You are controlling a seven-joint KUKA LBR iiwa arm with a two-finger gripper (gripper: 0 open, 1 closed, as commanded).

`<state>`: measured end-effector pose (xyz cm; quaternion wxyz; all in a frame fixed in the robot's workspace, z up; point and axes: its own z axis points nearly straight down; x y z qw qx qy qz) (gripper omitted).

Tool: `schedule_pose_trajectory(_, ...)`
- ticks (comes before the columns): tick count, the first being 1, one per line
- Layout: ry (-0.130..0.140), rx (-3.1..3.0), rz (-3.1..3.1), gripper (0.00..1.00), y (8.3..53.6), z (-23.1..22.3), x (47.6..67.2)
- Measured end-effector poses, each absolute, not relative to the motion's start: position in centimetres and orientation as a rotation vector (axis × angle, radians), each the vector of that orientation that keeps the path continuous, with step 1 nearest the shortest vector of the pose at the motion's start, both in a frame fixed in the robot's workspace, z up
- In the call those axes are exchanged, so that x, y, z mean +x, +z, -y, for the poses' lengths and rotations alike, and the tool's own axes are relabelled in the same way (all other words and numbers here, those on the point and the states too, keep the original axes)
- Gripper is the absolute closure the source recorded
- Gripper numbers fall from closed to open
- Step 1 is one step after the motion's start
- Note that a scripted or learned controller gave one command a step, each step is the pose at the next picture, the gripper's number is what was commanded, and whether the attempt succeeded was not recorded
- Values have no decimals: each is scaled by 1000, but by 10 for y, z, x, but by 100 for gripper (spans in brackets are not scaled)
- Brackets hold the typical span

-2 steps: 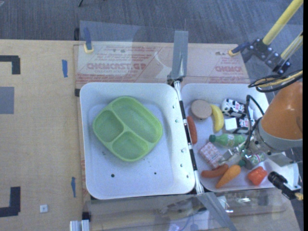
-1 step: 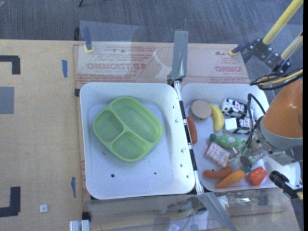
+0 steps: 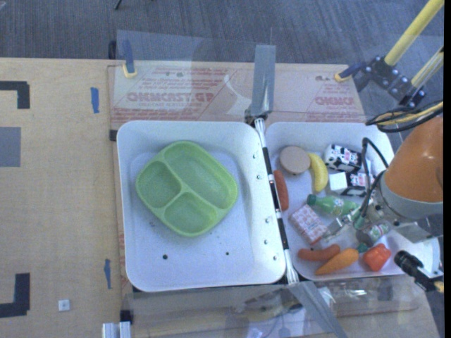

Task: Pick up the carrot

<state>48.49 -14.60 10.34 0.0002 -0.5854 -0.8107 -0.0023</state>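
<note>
**Arm low over the crowded right bin, carrot lying at its front edge**

Two white bins sit side by side on the wooden surface. The left bin holds a green divided plate, lying flat and a little toward the back left.

The right bin is full of small toys. The carrot lies near the front wall, tilted with its thick end up toward the right. Just behind it, almost touching, lies a red-orange sausage. To the carrot's right sits a red pepper. Farther back are a pink checked box, a green bottle on its side, a banana, a round brown disc and a black-and-white toy cow. A second sausage lies along the bin's left wall.

The grey arm with its orange band reaches in from the right. The jaws are down among the clutter, just behind the carrot and near the green bottle; I cannot tell whether they are open or closed. Nothing is visibly held between them, and the carrot rests in the bin.
</note>
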Motion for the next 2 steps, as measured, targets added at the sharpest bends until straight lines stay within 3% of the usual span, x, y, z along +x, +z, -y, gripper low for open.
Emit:
schedule_pose_trajectory(1,-5,-1401,2812,0,86,186,481)
schedule_pose_trajectory(2,-6,-1406,2814,100,95,187,482)
